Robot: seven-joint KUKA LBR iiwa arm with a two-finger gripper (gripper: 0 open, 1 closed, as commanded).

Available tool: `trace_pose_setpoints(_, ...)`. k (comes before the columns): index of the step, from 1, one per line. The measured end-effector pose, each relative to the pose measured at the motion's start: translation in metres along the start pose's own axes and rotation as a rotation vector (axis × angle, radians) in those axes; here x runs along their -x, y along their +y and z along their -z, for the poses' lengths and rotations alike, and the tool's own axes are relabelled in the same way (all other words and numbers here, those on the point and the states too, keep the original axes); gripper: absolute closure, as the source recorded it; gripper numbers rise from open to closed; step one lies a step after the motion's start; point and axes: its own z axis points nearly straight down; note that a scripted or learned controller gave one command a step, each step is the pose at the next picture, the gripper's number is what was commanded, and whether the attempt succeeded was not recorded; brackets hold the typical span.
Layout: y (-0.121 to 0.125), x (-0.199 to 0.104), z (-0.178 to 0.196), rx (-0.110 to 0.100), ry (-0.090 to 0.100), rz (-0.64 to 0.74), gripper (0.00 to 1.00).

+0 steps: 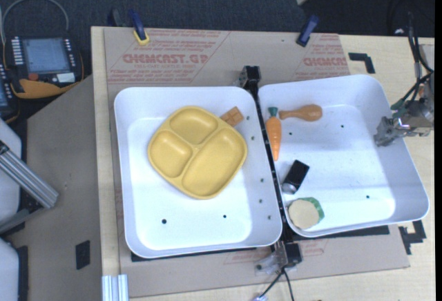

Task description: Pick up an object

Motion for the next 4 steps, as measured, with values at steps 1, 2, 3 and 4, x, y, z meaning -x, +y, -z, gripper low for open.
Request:
trace_pose_setpoints(1,0.002,0.001,0.054,0.0,0.001,0.001,1.0)
trace_pose_setpoints(2,0.003,-0.05,0.053,-0.008,0.007,0.006,1.0)
trace_pose_setpoints(3,-0.013,-0.099,0.038,-0.011,0.007,0.004,1.0)
trace_pose_setpoints(4,-0.019,-0.149,0.02,-0.009,0.005,0.001,1.0)
